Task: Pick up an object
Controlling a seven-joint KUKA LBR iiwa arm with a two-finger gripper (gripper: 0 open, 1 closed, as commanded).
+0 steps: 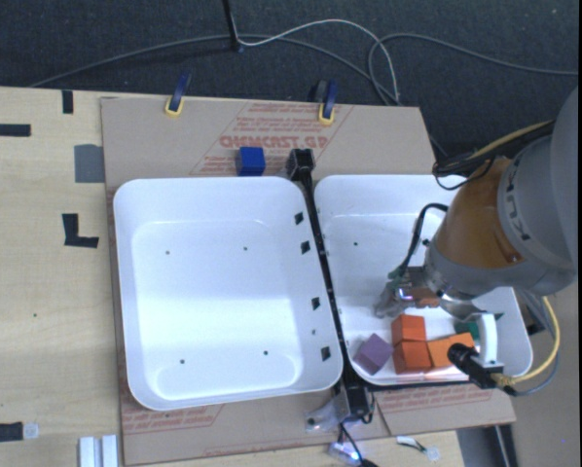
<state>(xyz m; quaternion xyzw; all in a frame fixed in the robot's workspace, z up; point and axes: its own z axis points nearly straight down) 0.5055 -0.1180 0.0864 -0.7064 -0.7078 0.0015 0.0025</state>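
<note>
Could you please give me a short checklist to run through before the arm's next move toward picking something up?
1. Objects present in the right bin: ok; purple block and orange blocks lie at its near end.
2. Hand over the right bin: ok.
3. Hand above a target: not ok; it sits just beyond the blocks.
4. Finger state: cannot tell.
5. Object held: cannot tell.
</note>
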